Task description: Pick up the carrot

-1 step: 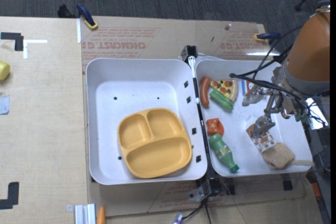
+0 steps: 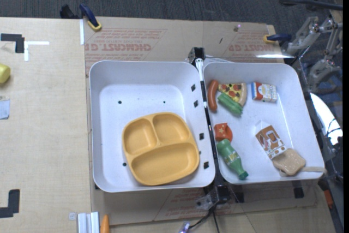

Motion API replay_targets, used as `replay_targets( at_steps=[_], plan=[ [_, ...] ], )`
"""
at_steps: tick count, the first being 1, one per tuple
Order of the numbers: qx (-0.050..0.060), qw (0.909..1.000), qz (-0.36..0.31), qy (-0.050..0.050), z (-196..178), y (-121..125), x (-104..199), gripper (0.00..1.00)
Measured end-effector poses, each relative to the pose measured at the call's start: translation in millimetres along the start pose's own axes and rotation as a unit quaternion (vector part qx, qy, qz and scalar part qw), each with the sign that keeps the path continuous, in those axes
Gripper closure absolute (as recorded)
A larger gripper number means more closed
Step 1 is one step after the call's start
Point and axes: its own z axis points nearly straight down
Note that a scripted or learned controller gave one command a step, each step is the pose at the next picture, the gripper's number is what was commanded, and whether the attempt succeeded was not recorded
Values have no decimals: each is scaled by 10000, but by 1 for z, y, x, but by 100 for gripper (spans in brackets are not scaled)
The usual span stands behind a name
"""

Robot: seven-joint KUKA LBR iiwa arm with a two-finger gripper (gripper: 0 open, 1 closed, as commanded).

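Carrot [image 2: 211, 95], by your best reading the orange-red stick, lies flat along the right bin's [image 2: 245, 117] dividing wall, just beside the pizza slice [image 2: 233, 91], which leaves you little room for a grasp. You cannot tell how the jaws stand.

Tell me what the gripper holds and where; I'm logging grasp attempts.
Nothing visible: the gripper sits outside the right bin, apart from the toy food inside.

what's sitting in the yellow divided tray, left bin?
Nothing visible in the yellow three-compartment plastic tray; all sections show bare. Whatever lies beneath it on the left white bin floor is covered.
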Motion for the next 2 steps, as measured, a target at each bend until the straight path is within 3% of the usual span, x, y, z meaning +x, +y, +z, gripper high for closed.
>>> replay_targets(
  at_steps=[1,2],
  plan=[
    [-8,9995,-326,10,28,75,31,0],
    [-15,9969,-791,32,176,122,27,0]
  ],
)
